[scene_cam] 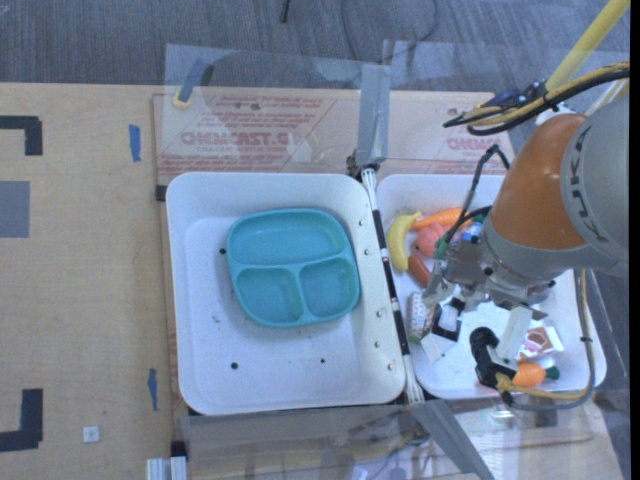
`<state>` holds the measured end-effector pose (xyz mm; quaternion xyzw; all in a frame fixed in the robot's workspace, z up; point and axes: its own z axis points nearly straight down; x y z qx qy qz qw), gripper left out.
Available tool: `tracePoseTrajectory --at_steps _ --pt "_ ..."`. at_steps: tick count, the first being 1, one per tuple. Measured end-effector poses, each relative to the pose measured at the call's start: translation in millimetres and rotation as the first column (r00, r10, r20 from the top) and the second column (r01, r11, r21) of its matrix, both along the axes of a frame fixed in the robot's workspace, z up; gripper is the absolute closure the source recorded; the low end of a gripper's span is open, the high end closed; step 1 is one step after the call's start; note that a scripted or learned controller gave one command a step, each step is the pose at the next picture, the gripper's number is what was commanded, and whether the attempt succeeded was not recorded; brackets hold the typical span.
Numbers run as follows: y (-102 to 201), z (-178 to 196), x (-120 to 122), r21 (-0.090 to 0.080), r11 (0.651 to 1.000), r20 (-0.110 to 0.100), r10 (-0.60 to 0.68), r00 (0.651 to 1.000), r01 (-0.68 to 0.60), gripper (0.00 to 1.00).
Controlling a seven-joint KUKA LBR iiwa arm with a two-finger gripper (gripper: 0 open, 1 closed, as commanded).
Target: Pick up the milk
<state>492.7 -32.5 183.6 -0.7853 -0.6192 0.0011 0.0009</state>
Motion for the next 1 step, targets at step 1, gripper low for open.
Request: tracePoseTrajectory --at_steps 1 --pt "0.3 8.9 0.4 -0.001 1.0 -0.001 0.002 1.0 -0.002 1.0"
